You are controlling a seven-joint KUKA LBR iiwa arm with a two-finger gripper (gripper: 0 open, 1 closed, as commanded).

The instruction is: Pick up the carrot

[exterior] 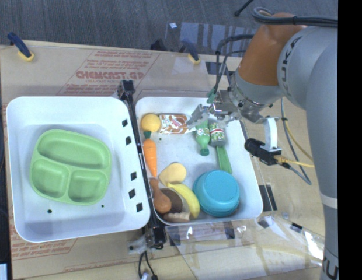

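The orange carrot (149, 157) lies lengthwise along the left wall of the right bin (249, 156), just below a yellow lemon (149, 122). My gripper (209, 117) hangs over the bin's upper middle, right of the carrot and well apart from it. Its fingers stand open above a green bottle (202, 139), and nothing is held between them.
The right bin also holds a printed packet (172, 123), a long green item with a red label (220, 150), a blue bowl (217, 193), a banana (188, 199), a pale yellow piece (173, 172) and brown items (163, 202). A green divided plate (70, 166) sits in the left bin (17, 115).
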